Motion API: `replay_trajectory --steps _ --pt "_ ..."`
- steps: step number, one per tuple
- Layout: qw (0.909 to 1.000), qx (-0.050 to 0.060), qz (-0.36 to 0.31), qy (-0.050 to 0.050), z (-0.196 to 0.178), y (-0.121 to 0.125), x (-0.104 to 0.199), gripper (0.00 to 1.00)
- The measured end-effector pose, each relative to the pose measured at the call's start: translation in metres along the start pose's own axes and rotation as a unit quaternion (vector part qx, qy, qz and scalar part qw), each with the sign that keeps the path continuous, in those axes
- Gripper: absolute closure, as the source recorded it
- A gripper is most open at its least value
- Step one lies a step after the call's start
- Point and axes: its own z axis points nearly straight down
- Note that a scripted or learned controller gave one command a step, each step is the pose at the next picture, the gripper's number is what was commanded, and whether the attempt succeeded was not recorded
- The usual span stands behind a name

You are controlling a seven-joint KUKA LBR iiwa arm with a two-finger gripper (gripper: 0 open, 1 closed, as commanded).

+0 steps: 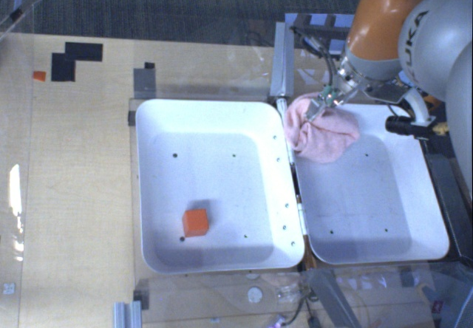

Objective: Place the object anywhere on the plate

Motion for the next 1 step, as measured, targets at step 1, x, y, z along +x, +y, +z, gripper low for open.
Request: replay_trajectory --steps 1 --pt "1.0000 -0.001 -0.003 0.000 -0.0396 0.0036 -0.0010 1.00"
